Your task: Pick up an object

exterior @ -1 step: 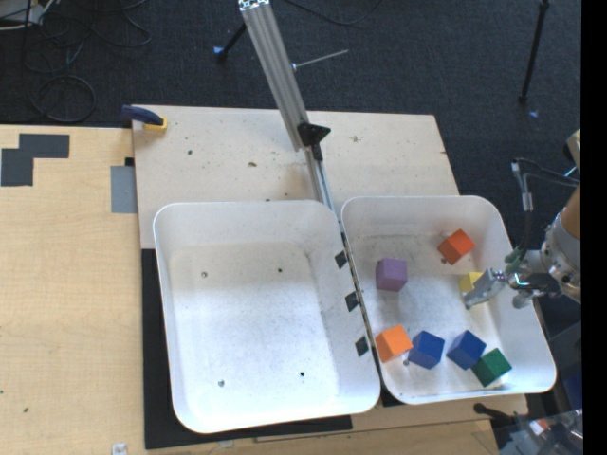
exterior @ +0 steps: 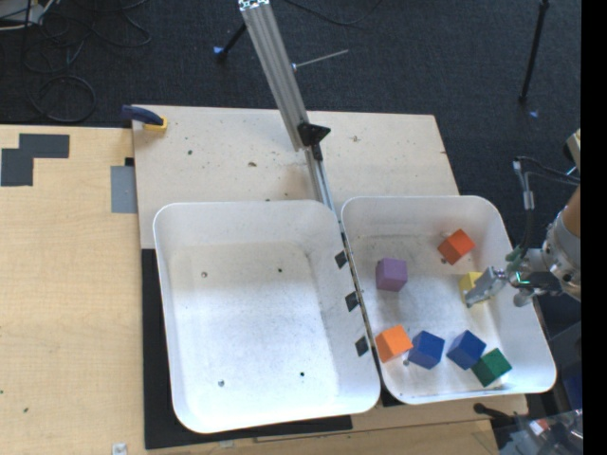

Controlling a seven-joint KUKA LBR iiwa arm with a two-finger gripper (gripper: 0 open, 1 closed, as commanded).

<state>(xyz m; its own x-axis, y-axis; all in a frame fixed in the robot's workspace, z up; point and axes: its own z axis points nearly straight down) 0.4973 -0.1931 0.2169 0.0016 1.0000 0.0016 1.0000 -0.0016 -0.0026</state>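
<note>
The right bin (exterior: 417, 207) holds several small blocks: a purple one (exterior: 391, 274), an orange one (exterior: 456, 245) at the back, a yellow one (exterior: 469, 280), another orange one (exterior: 393, 342), two blue ones (exterior: 427, 349) (exterior: 466, 348) and a green one (exterior: 492, 366) at the front. My gripper (exterior: 505, 290) hangs over the bin's right side, open, with nothing between its fingers. Its left finger (exterior: 484, 287) reaches just beside the yellow block and covers part of it.
The left bin (exterior: 247, 292) sits beside the right one, with black clips (exterior: 349, 300) along the shared wall. A slanted aluminium post (exterior: 280, 64) rises behind the bins. A small blue and yellow item (exterior: 145, 118) lies at the bench's far left corner.
</note>
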